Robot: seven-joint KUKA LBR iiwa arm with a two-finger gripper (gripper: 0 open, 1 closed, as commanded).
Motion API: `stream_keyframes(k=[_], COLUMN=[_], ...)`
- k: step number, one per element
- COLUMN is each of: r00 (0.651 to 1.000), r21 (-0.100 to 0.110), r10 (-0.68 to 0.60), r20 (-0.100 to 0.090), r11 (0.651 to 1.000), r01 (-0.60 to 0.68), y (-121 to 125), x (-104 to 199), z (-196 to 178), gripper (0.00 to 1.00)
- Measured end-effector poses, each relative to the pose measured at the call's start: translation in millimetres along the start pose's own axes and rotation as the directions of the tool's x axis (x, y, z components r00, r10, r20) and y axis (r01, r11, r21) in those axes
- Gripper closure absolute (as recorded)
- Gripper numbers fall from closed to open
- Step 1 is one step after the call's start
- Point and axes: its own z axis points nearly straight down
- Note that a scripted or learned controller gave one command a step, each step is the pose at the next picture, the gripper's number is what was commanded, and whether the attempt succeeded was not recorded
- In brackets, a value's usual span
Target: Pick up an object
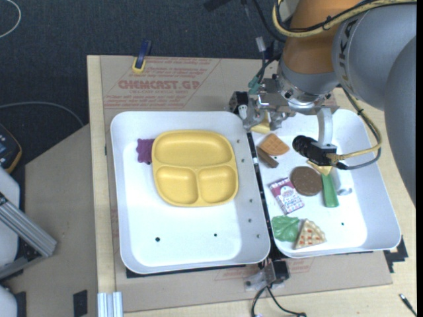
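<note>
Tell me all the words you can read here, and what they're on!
"CHEMCAST G P": big red letters on the brown board behind the bins; the last letters are unsure.
Smaller red lines above and below it: too blurred to read.
The small packet in the right bin: a picture and print, too small to read.

Arm: grey, bulky link enters from the right and far side, upper right of the camera view.
Wrist: orange band sits above a grey collar, pointing steeply down, yellow and black cables looped around it.
Gripper [264,119]: metal assembly hangs below the collar, low at the far end; fingertips too cluttered to read.
</note>
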Motion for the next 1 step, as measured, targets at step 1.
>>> stream_keyframes(k=[1], r00=[1.000], r21=[0.004], r10=[0.001], r20=[0.000], r11=[1.000], r01=[-0.001], y=[-14.4], x=[56.2], z=[-6.3], gripper=[1.00])
